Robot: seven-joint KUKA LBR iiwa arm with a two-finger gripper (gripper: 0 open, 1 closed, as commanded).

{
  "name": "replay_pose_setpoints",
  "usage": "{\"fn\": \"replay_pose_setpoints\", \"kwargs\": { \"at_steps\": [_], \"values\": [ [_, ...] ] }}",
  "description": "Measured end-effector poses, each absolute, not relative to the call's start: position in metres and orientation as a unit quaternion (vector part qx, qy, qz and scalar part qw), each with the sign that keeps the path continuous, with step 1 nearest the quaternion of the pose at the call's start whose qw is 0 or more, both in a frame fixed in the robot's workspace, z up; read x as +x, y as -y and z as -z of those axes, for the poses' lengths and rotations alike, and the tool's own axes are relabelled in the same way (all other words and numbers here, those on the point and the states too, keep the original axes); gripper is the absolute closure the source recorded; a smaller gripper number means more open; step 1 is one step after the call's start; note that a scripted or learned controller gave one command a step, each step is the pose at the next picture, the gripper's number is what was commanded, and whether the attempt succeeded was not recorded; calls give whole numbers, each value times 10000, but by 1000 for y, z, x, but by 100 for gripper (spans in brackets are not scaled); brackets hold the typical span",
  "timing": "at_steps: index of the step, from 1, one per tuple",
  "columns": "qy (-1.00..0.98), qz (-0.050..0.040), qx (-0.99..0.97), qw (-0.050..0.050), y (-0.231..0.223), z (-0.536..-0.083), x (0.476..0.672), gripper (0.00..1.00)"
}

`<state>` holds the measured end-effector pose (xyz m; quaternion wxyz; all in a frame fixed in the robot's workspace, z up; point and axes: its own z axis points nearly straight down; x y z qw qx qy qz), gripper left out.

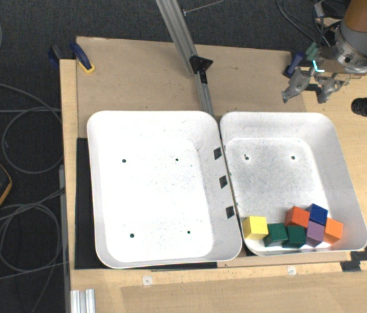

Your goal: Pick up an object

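Observation:
Several small coloured blocks lie bunched at the near edge of the right bin (339,149): a yellow block (256,226), two green blocks (285,234), an orange block (296,216), a blue block (317,212), a purple block (315,231) and another orange block (333,229). My gripper (308,91) hangs above the bench behind the right bin's far rim, well away from the blocks. Its two fingers are spread apart, and there is nothing between them.
The left bin (105,175) sits beside the right one. A slanted metal post (183,41) rises from the bench behind the bins' shared edge. A blue and yellow clamp (82,57) grips the bench's far left corner. Cables and a device lie on the floor to the left.

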<state>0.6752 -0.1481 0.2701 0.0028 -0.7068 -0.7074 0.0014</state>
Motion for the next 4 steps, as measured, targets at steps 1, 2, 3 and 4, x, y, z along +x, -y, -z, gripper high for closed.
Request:
{"fn": "replay_pose_setpoints", "kwargs": {
  "at_steps": [1,2,3,4],
  "values": [
    [7078,-6,-7064,5,148,-273,676,0],
    [7076,-19,-7066,29,141,-214,671,0],
    [7073,-23,-7069,33,138,-150,669,0],
    [7075,-22,-7067,32,137,-97,668,0]
  ]
}}
